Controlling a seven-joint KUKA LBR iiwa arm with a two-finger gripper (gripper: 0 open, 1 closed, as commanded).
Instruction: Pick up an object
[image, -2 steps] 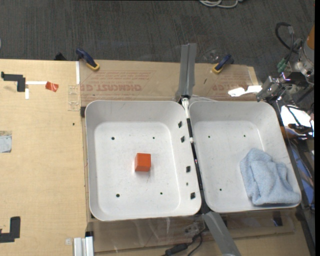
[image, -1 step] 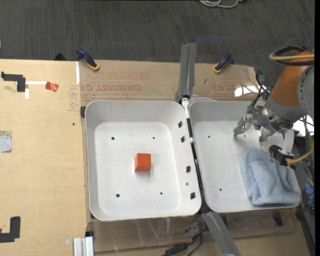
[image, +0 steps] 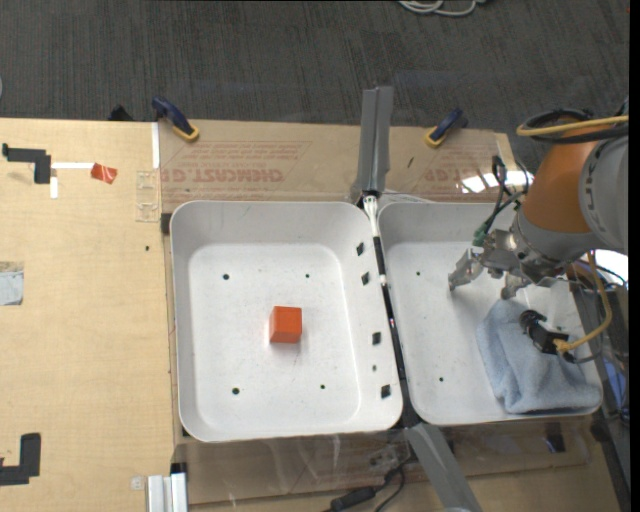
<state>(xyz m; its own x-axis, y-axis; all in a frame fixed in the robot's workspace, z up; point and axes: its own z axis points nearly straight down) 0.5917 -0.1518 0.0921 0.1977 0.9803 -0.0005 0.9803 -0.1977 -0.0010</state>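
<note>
The jaws (image: 487, 275) hang over the right bin (image: 430, 330), carrying nothing visible between them; whether they stand apart or together I cannot tell; just beside them, toward the near right corner, lies a crumpled pale blue cloth (image: 525, 370); the orange block (image: 286, 325) sits well apart, near the middle of the left bin (image: 200, 390). The risk, I judge: a descent here would meet bare floor, or snag only a fold of cloth that slips out on the lift.
</note>
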